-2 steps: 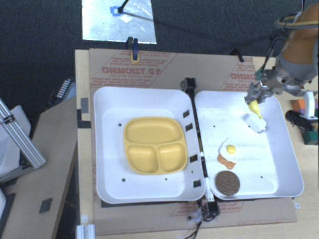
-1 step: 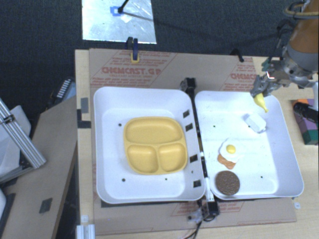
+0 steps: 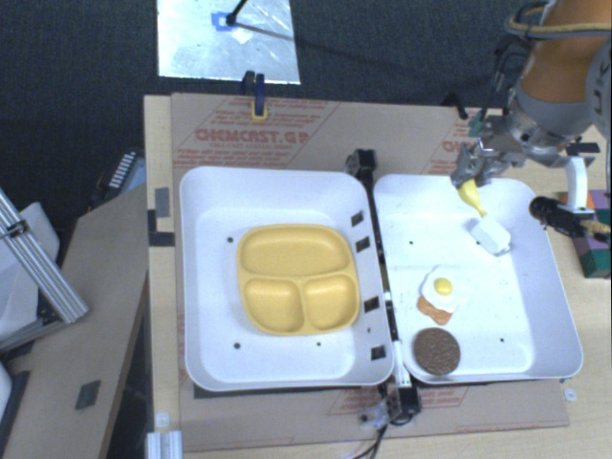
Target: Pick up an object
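The arm enters from the upper right of the frame. The gripper sits above the upper edge of the right bin, with a small yellow banana-shaped object directly beneath its tip. The object appears to hang from, or sit just under, the jaws; whether the jaws pinch it or merely overlap it from this angle cannot be told, and their spread is likewise not resolvable.

Contents of the right bin, listed from upper to lower frame:
- A small white block, just below and right of the yellow object, apart from it.
- A fried-egg toy near the bin centre, lying flat.
- A brown round patty at the lower left corner of the bin, just below the egg.

The left bin carries a yellow divided tray with three compartments, set centrally, probably as a receiving container.

Judgement: the pick step is in hand on the yellow object. Its curved, slim form offers a narrow grip, so slip is a risk. The nearby white block is close enough to be disturbed.

The worktop under both bins is cardboard-covered.
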